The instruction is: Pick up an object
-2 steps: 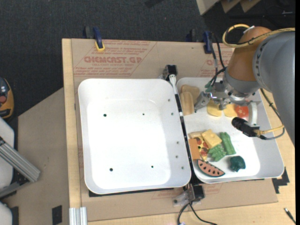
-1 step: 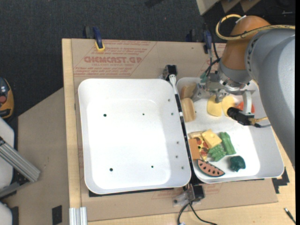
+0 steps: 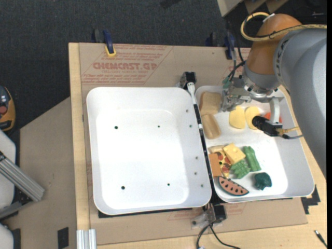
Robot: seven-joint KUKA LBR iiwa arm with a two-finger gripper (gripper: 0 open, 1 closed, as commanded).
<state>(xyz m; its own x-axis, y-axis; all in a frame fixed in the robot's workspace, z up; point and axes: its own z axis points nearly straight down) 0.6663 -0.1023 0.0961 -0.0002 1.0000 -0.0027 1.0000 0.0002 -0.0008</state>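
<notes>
Your gripper sits low over the far part of the right bin, with the grey arm coming in from the right. You cannot tell from this slant whether it is open or closed, and nothing can be seen held in it.

The closest thing to it is a yellow lump, just on its near side and a touch to the right. The lump is roundish, so it has no clear long axis. A second yellow lump lies just right of the first, the two seemingly touching.

Just left of the gripper lies a tan slab, against the bin's left wall. On the near side of the slab is a tan roll. Its long axis runs far to near, close to parallel with that wall (the near end leans slightly right).

Well apart from the gripper, at the near end of the same bin, is a cluster: an orange and yellow block, green pieces lying on a diagonal, a dark green lump, and a watermelon slice with its curved rind towards the near edge.

The left bin stands beside it, the two rims meeting.
</notes>
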